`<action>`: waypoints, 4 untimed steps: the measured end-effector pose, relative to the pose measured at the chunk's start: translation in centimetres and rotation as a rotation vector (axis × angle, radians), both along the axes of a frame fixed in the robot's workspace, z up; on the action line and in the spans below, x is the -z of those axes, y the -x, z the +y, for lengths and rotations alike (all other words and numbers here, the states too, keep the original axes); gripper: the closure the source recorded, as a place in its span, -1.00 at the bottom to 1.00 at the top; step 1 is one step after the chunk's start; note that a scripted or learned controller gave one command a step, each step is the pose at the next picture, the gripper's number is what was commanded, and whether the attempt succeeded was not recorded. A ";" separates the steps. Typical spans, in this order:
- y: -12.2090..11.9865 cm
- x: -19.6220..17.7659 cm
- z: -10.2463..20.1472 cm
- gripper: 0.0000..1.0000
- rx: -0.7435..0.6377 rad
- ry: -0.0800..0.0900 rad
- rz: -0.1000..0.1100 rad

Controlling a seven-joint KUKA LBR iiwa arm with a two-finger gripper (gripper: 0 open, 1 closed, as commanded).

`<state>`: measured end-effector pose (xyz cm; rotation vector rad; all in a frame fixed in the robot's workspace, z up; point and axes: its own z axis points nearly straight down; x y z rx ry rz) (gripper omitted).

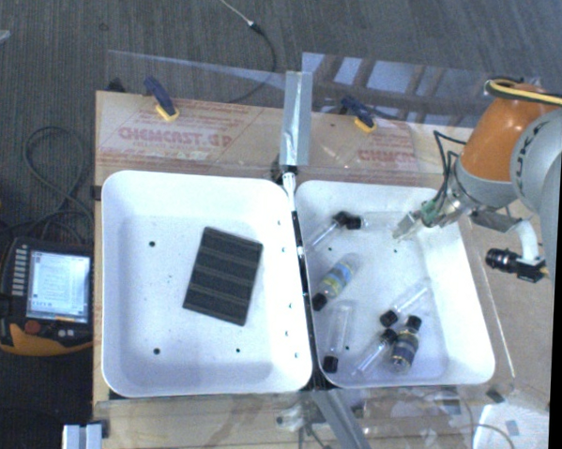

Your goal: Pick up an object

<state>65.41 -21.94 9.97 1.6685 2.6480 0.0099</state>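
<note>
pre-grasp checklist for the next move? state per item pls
1. Gripper is over the bin holding the targets: ok, it sits above the upper part of the right bin.
2. Something already between the fingers: cannot tell, the tip is small and blurred.
3. Targets within the bin: ok, several clear vials with dark caps lie there, such as the vial by the divider and the cluster near the front.
4. Clean single pick: not ok at the front cluster, the vials lie close together; the capped vial at the upper left lies apart.
5. Left bin: ok as an alternative, it holds one dark ribbed block lying flat.
</note>
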 end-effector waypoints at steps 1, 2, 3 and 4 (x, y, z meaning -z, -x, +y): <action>0.0 0.0 0.0 -1.00 0.000 0.000 0.000; 6.5 -0.6 -0.4 -1.00 -0.033 0.001 0.015; -1.3 0.9 0.1 -1.00 -0.100 -0.010 0.023; -1.6 -18.8 -0.3 -1.00 -0.199 0.000 0.010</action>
